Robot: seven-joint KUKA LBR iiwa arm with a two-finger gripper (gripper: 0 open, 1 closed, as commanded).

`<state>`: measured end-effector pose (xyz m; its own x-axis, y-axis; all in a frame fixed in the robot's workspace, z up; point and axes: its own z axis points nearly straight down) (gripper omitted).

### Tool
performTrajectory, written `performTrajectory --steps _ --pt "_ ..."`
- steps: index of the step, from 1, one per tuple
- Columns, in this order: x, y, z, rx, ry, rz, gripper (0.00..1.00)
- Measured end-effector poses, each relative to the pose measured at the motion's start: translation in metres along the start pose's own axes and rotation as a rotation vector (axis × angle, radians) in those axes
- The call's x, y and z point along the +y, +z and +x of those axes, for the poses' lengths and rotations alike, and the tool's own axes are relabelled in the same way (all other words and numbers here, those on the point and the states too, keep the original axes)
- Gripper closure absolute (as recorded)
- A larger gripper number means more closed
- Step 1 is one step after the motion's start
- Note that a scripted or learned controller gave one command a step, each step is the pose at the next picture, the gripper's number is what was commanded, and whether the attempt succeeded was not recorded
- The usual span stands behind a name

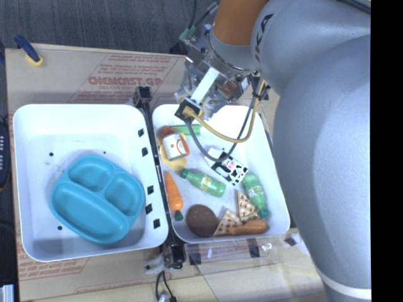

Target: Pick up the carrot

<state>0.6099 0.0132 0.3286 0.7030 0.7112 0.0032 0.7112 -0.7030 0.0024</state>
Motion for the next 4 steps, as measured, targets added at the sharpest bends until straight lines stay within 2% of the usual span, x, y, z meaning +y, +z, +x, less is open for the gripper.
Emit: performTrajectory --steps 1,2,3,4 --pt "-0.002 0.007 0.000 -0.009 -0.002 0.010 0.00" --pt "-0.034 0.134 -0.037 -0.018 -0.128 0.019 0.00" --pt "-0.042 0.138 -0.076 -0.014 -0.163 0.013 0.00" --pt "-0.068 0.138 -0.124 -0.008 -0.342 0.015 0.00"
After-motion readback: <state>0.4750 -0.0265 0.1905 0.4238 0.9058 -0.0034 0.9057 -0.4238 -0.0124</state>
